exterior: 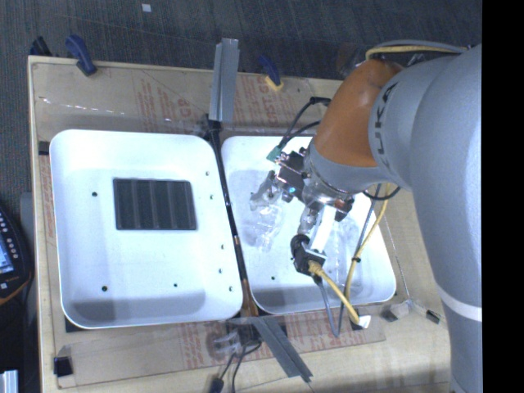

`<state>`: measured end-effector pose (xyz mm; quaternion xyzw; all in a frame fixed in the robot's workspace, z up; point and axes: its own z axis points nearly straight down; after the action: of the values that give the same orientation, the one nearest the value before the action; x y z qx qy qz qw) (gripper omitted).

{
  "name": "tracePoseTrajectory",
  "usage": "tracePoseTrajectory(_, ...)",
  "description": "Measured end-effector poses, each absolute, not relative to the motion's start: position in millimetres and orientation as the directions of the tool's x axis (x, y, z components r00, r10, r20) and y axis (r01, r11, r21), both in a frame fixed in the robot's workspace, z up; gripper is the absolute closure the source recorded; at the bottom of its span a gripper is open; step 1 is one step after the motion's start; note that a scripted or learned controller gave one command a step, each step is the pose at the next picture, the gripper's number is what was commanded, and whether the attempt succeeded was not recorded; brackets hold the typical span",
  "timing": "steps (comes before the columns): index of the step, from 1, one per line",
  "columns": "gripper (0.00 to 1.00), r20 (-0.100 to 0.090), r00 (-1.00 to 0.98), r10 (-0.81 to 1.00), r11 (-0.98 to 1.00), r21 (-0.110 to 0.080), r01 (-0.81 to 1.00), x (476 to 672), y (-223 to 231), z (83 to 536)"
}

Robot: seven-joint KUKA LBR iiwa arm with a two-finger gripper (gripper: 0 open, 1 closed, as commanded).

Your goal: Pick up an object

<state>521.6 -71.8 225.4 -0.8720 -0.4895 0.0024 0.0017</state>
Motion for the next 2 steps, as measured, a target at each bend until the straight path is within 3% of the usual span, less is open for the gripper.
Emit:
tracePoseTrajectory(1,0.0,0.0,0.541,0.841,-0.541,-0.002,0.841,521.5,-147.0,275.1)
tracePoseTrajectory(2,1.0,-0.001,0.535,0.845,-0.535,-0.005,0.845,521.9,-146.4,284.4)
